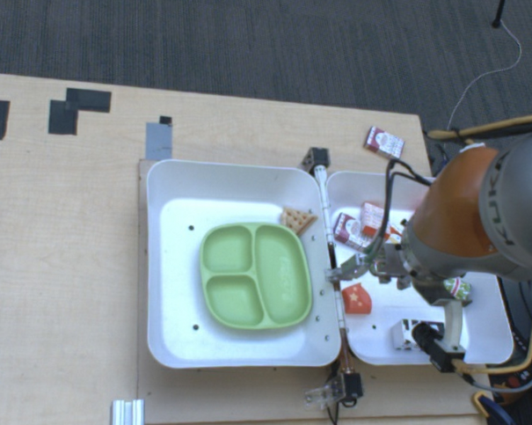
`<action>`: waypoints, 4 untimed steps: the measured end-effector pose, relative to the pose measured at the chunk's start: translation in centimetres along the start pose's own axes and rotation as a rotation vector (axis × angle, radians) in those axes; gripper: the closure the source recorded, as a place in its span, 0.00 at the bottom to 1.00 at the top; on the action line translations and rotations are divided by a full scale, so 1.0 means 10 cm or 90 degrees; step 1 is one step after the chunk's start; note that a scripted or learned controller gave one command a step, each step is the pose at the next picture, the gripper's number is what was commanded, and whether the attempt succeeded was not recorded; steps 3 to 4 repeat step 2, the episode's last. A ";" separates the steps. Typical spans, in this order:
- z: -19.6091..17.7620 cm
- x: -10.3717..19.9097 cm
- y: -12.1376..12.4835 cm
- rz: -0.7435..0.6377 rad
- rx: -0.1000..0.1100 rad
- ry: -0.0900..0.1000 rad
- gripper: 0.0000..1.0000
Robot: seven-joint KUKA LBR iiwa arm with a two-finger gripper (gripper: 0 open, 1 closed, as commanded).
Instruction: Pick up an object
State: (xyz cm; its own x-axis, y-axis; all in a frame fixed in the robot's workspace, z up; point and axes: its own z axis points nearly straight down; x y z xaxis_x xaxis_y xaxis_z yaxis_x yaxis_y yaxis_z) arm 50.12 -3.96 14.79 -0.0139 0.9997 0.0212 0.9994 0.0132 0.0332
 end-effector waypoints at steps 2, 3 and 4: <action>0.00 -0.08 0.02 -0.002 0.004 0.004 0.00; 0.00 -0.08 0.02 -0.002 0.004 0.004 0.00; 0.00 -0.08 0.02 -0.002 0.004 0.004 0.00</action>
